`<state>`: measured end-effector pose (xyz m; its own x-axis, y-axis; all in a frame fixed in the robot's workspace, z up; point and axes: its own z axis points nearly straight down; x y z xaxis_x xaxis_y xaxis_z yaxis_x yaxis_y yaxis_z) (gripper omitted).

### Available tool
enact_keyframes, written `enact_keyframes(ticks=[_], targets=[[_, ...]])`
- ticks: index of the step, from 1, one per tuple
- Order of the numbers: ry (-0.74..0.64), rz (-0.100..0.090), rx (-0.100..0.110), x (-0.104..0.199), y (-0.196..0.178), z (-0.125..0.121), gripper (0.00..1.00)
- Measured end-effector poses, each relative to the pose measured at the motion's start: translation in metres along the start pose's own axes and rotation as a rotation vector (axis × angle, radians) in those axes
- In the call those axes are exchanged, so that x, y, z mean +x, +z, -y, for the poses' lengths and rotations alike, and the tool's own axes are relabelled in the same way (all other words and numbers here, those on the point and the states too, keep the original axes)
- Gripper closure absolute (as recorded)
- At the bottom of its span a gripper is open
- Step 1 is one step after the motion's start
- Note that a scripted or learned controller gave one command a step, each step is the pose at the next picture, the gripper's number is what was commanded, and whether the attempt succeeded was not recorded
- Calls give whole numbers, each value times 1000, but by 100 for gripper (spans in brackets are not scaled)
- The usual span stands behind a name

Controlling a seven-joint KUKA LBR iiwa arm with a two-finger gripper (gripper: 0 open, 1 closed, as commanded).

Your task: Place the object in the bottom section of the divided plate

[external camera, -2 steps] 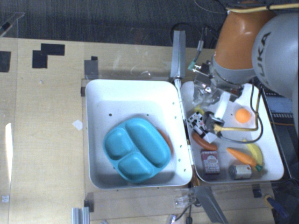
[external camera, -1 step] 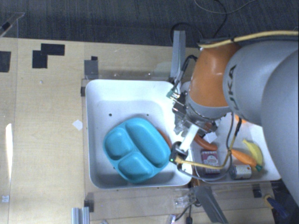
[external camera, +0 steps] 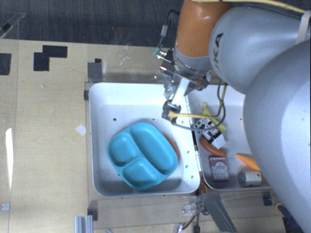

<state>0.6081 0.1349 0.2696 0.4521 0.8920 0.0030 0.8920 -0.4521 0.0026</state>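
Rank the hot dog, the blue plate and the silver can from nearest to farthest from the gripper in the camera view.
From the gripper:
1. Hot dog, in the right bin, just below and right of the gripper.
2. Blue plate, in the left bin, below and to the left.
3. Silver can, right bin's lower edge.

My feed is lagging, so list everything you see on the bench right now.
bins: two, white, side by side on the bench
plate: one, blue, divided, in the left bin
banana: one, yellow, right bin, top
sausage: one, orange-red, right bin, middle
packet: one, dark red, right bin, lower part
can: one, silver, right bin, lower part
carrot: one, orange, right bin, above the can
arm: one, grey with orange band, from the right
end effector: one, over the bins' shared edge
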Motion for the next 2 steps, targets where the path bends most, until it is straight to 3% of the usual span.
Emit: enact_keyframes(ticks=[1,2], targets=[[-74,2,3,59,143,-23,100],[88,0,0,86,122,-11,100]])
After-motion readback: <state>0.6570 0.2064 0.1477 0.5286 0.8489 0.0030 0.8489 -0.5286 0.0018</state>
